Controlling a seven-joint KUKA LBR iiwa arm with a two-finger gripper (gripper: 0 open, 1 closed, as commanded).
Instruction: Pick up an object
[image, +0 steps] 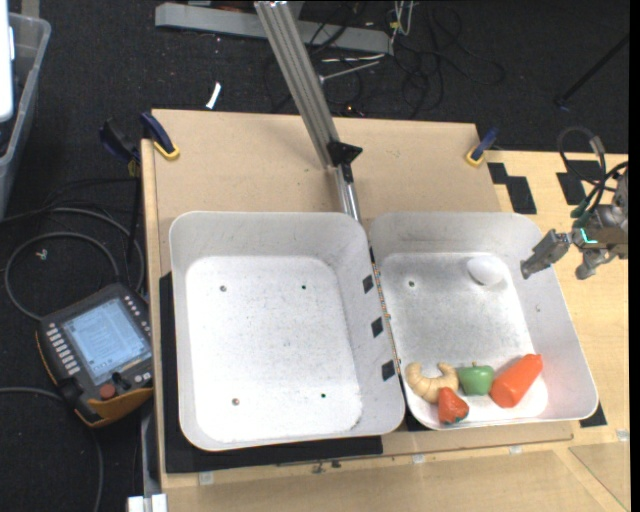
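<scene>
Jaws open, over right bin rim

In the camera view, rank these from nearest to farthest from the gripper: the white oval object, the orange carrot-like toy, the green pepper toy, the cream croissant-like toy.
Measured from the gripper at the right bin's right edge:
1. White oval object, upper part of the right bin.
2. Orange carrot-like toy, bottom right corner.
3. Green pepper toy, left of the carrot.
4. Cream croissant-like toy, farthest left along the bottom.

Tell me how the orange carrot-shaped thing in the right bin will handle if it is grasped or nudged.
The orange carrot looks rounded and tapered, so it would probably roll or pivot when nudged. Its smooth, glossy look suggests it could slip. It lies against the bin's sloping wall, which may crowd a grasp.
</scene>
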